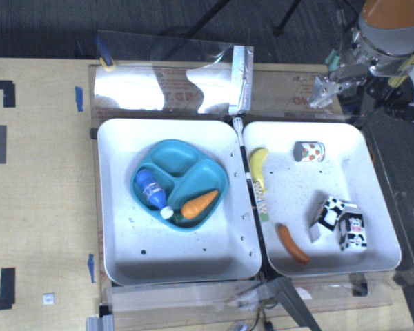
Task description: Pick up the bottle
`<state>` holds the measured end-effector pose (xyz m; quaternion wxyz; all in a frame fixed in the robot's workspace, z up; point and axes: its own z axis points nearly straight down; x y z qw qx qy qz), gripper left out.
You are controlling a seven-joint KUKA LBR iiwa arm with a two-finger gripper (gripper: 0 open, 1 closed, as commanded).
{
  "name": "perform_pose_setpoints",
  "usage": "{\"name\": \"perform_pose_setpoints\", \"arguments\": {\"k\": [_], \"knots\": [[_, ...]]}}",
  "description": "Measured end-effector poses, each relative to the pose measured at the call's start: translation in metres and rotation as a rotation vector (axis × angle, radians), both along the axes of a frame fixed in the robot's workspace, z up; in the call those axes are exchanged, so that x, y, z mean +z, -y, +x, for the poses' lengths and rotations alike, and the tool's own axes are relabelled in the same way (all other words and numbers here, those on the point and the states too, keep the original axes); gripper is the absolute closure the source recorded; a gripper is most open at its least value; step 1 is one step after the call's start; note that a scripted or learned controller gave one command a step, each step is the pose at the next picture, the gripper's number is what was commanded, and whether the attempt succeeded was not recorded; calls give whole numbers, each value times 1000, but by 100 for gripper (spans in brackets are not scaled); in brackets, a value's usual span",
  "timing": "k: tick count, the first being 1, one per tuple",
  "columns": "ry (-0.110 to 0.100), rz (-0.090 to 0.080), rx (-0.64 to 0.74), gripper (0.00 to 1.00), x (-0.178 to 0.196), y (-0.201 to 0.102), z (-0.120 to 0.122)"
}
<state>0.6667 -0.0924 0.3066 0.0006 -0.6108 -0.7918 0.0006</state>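
A small blue bottle with a white cap lies on its side in the left compartment of a teal divided plate, in the left bin. An orange carrot lies beside it in the plate's lower right compartment. My gripper hangs above the bench behind the right bin's far edge, far to the right of the bottle and well apart from it. Nothing is between its fingers that I can make out.
The right bin holds a yellow banana, a small can, a sausage and a black-and-white carton. A clear plastic sheet stands behind the left bin. A ridge separates the two bins.
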Motion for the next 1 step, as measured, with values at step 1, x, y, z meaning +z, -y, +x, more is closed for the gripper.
{"name": "perform_pose_setpoints", "arguments": {"k": [1], "knots": [[7, -2, -142, 100, 4, 70, 1]]}}
